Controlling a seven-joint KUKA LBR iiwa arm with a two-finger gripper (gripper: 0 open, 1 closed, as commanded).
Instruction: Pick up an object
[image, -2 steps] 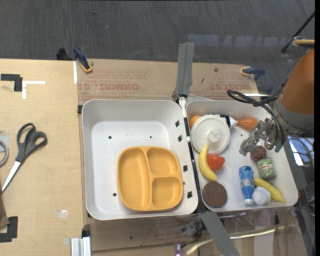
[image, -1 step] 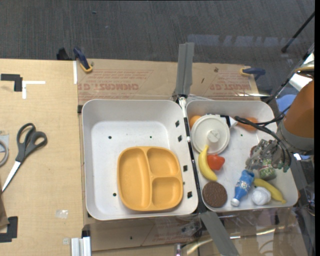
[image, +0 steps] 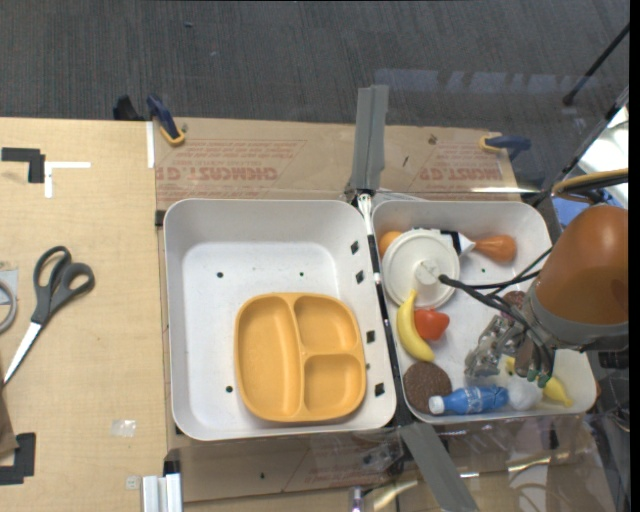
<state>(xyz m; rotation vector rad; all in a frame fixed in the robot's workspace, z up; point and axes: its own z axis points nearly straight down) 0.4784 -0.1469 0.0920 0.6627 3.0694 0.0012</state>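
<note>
My gripper hangs low inside the right bin, near its front right part. Just below it lies a blue and white bottle. A yellow banana and a red piece lie to its left, with a brown round disc in front of them. A white round lid-like object sits at the back of the bin beside an orange pear-shaped toy. A small yellow item rests by the bin's right front corner, partly hidden by the arm.
The left bin holds a yellow divided tray. Scissors lie on the wooden bench at far left. The arm's orange band and black cables overhang the right bin's right side.
</note>
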